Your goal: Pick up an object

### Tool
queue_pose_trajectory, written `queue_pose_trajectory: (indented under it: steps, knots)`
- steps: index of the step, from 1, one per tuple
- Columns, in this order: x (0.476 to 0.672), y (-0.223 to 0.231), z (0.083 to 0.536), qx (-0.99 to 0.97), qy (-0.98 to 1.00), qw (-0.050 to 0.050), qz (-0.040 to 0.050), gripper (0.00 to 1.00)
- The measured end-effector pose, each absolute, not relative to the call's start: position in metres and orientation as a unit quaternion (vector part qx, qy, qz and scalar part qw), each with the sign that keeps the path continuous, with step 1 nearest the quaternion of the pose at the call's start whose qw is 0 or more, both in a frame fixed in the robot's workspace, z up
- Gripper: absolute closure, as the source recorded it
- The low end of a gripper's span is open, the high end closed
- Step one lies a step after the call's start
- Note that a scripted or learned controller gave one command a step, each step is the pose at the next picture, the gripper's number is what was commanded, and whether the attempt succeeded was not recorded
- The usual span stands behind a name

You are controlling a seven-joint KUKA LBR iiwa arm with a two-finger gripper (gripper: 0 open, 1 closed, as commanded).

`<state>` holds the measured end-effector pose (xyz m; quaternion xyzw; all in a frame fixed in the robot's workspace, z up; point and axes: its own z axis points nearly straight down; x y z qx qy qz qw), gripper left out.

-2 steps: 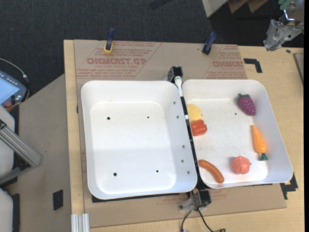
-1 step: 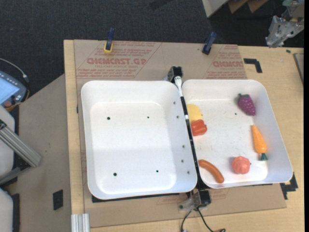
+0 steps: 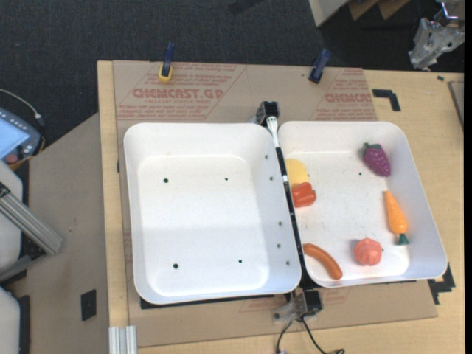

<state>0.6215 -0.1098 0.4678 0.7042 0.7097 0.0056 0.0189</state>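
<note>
Red lettering reading roughly "CHEMCAST GP" is printed on the brown board (image 3: 221, 87) under the bins, once behind the left bin and again, partly cut off, behind the right one, with smaller lines beneath too fine to read.

Five toy foods lie in the right bin (image 3: 413, 169), all well apart from one another except one pair. A purple bunch of grapes (image 3: 376, 159) rests near the far right corner, tilted slightly. An orange carrot (image 3: 395, 214) lies lengthwise along the right wall, its dark green stub toward the near side. A pinkish-red round fruit (image 3: 368, 251), perhaps a strawberry or tomato, sits near the front edge. An orange-red sausage (image 3: 323, 260) lies slanted in the near left corner. Against the left wall, a yellow piece (image 3: 296, 171) touches a red-orange pepper-like piece (image 3: 304, 195) just in front of it.
</note>
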Motion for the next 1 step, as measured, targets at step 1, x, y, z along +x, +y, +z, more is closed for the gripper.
queue_pose_trajectory:
  steps: [1]
  knots:
    - [0.6222,-0.1095,0.4787,0.704,0.710,0.022,0.0065,1.00]
